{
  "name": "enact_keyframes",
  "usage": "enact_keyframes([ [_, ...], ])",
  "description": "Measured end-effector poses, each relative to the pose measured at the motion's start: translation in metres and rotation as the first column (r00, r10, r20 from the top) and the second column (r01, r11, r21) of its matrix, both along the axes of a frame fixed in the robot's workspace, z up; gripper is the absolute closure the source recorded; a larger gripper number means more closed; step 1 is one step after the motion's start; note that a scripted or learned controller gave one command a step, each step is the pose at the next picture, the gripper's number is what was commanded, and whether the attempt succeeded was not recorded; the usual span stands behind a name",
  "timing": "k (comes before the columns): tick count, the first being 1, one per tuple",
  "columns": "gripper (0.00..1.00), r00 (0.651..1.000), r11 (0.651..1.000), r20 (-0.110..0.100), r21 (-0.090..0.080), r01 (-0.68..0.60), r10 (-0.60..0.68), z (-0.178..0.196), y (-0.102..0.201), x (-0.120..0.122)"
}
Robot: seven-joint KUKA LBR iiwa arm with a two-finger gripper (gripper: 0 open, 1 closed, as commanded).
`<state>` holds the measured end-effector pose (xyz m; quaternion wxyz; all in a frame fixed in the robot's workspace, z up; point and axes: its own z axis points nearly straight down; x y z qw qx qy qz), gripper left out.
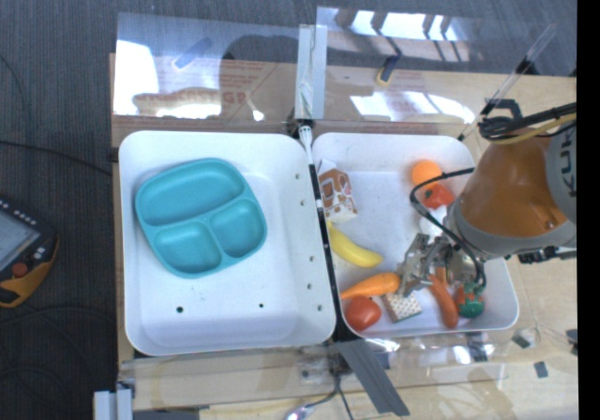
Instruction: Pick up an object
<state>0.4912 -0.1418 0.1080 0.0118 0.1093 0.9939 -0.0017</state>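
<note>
Gripper (pixel 419 270), finger state not discernible, low over crowded toy food; a single carrot (pixel 369 286) is best isolated before closing.

This is a robotics lab rather than a home or kitchen. A wooden counter (pixel 548 352) stands on dark grey carpet (pixel 56 52) and carries two shallow white bins (pixel 225 334) side by side, backed by clear plastic screens (pixel 216 62). An industrial arm (pixel 516 193) with an orange band reaches over the right bin, black cables (pixel 37 151) trail across the floor, and a handheld control pendant (pixel 19 254) lies at the left edge.
</note>
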Motion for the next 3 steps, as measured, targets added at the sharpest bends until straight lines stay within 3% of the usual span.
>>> enact_keyframes([
  [1,1.00,0.971,0.971,0.011,-0.021,0.237,-0.237,-0.006,0.012,-0.002],
  [2,1.00,0.954,0.954,-0.020,0.004,0.300,-0.300,0.128,0.026,0.034],
  [3,1.00,0.960,0.960,-0.020,0.003,0.278,-0.278,0.007,0.023,0.134],
])
